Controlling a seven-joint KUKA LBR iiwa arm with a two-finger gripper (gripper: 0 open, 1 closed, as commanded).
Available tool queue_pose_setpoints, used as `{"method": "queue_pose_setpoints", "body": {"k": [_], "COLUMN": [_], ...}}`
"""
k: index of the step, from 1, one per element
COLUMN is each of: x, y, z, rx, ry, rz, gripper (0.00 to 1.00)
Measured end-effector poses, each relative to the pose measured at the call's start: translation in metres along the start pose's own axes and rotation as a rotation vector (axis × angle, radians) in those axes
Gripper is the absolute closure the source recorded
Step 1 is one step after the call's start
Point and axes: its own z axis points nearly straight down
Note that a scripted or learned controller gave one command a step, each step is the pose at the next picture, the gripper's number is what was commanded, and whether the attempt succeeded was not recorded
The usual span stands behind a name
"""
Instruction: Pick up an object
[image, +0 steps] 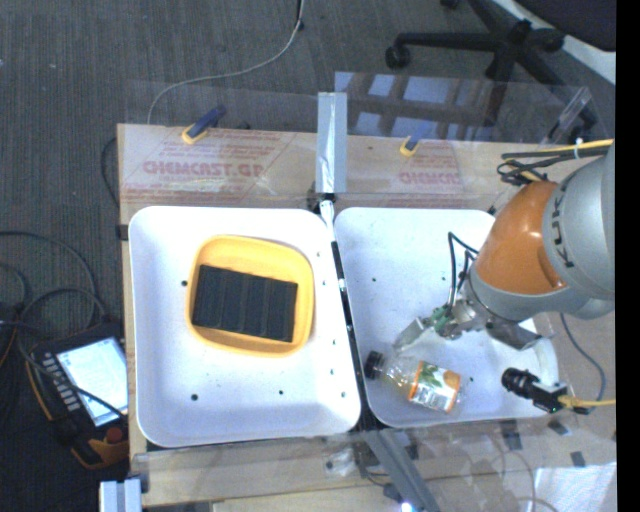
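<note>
**Bottle on its side at the front of the right bin, gripper just above it**

The bottle (418, 379) lies on its side in the right bin (400, 255), close to the front wall. Its dark cap points toward the divider between the 2 bins, and its orange and green label sits at the other end. Nothing else lies loose on that bin's floor.

The gripper (425, 330) hangs just behind the bottle, over the middle of the right bin and tilted toward the cap end. It looks near the bottle but apart from it, and the bottle is not in its grasp. I cannot tell whether the gripper is apart or together from this angle. The arm (520, 250) comes in from the right, its orange band over the bin's right half.

In the left bin (160, 400) sits 1 yellow dish (250, 248), roughly in the middle, with a black ridged block (245, 303) lying flat inside it.

Behind the bins, 2 clamps (203, 123) grip the bench's brown board (200, 170). A tablet (88, 368) rests on the floor to the left.
</note>
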Motion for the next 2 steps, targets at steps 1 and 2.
{"method": "queue_pose_setpoints", "body": {"k": [1, 2], "x": [0.0014, 0.0015], "y": [0.0011, 0.0011], "z": [-0.0086, -0.0086], "rx": [-0.001, -0.001], "ry": [0.003, 0.003], "rz": [-0.001, -0.002], "gripper": [1.0, 0.0]}}
